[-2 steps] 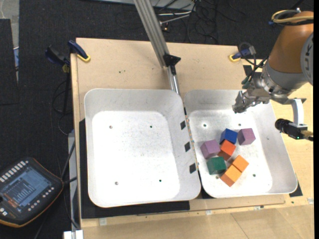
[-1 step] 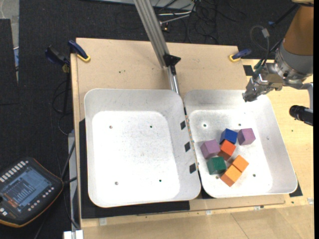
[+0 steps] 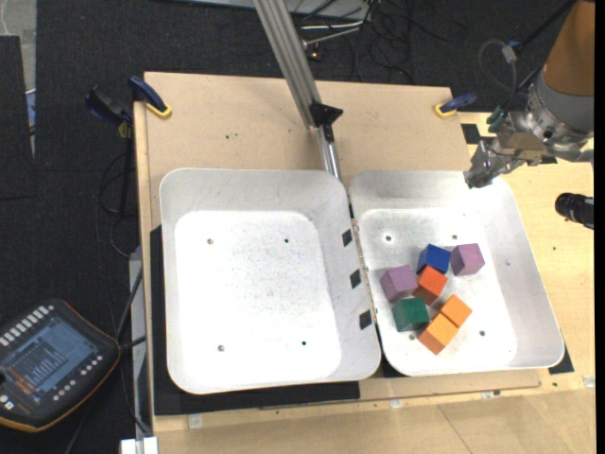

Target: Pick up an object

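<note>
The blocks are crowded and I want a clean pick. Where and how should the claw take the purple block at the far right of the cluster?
Come straight down on that purple block, probably closing across its right and far-side faces' axis, since those sides face bare bin floor. Its left side sits close to the blue block, so a finger there may snag. The claw hangs over the bin's far rim.

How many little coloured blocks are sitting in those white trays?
7, all clustered in the right bin: blue block, two purple blocks, green block, and three orange blocks. More could hide beneath the pile.
</note>
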`<state>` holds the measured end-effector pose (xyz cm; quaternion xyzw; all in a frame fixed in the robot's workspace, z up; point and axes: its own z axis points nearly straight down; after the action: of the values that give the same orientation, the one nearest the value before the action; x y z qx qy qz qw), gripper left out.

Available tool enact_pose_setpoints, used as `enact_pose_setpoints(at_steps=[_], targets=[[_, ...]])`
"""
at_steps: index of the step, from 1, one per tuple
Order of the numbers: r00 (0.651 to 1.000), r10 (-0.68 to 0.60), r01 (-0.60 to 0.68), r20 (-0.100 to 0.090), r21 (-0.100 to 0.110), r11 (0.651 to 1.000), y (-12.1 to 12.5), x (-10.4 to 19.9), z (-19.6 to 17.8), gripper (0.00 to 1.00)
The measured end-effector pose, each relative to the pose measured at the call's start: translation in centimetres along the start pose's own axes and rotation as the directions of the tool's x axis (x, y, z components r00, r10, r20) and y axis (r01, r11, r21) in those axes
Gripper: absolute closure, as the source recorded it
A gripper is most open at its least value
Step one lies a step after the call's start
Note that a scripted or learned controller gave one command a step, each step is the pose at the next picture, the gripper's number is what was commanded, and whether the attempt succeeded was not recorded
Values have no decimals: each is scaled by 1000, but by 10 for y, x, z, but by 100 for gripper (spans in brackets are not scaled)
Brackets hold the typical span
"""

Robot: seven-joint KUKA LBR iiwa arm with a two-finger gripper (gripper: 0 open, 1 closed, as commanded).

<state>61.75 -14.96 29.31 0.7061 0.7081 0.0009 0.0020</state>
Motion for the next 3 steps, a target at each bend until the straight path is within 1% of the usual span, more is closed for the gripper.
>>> enact_pose_setpoints(at_steps=[1, 2, 3], targets=[[1000, -6, 6, -3, 4, 1000, 15, 59, 11, 100], [1000, -6, 6, -3, 3, 1000, 23, 120, 14, 100], [1000, -5, 5, -3, 7, 1000, 25, 174, 36, 100]])
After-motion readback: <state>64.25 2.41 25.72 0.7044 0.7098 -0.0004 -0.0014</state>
